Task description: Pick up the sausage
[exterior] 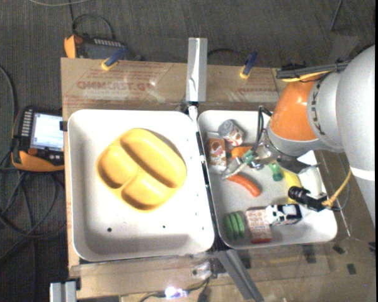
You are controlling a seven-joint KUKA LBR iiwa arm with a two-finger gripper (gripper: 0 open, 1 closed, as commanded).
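The sausage (246, 184) is a short red-orange link lying at a slant on the floor of the right bin (315, 234), near its middle. My gripper (247, 163) hangs just above and behind the sausage's upper left end, close to it. Nothing shows as held. The grey arm with its orange band reaches in from the right and hides part of the bin's far right side.
Around the sausage lie a small can (230, 131), a brown packet (216, 153), an orange piece (240, 150), a green piece (276, 172), a green round thing (235, 224) and a red-and-white box (258, 224). The left bin (82, 231) holds a yellow divided dish (142, 168).
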